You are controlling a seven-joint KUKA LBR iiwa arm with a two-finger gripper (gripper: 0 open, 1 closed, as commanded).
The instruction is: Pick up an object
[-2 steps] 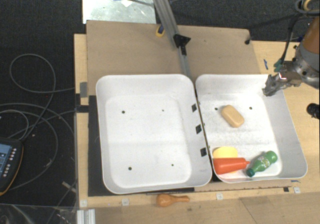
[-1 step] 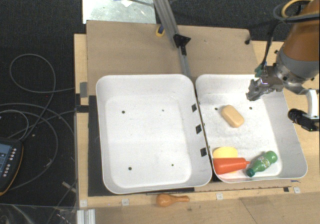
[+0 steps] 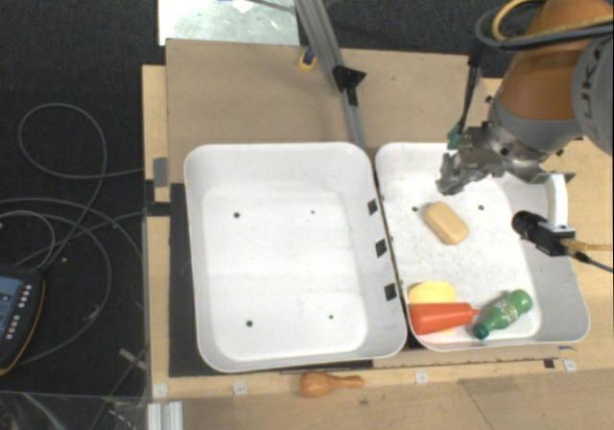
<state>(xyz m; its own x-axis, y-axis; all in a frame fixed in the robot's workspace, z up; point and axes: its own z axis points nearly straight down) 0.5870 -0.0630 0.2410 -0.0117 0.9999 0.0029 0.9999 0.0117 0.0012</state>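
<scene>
In the right bin (image 3: 413, 164) a tan oval block (image 3: 446, 223) lies near the middle. Along that bin's front edge sit a yellow piece (image 3: 432, 293), an orange-red carrot-shaped toy (image 3: 443, 316) and a green bottle (image 3: 502, 313). My gripper (image 3: 457, 178) hangs over the back of the right bin, just above and behind the tan block, with nothing visible between its fingers. The fingers look dark and close together, too small to read.
The left bin (image 3: 206, 226) stands beside the right one, split by a black-clipped divider (image 3: 381, 248). A small tan pear-shaped object (image 3: 330, 382) lies on the bench in front of the bins. A slanted metal pole (image 3: 321, 30) crosses behind.
</scene>
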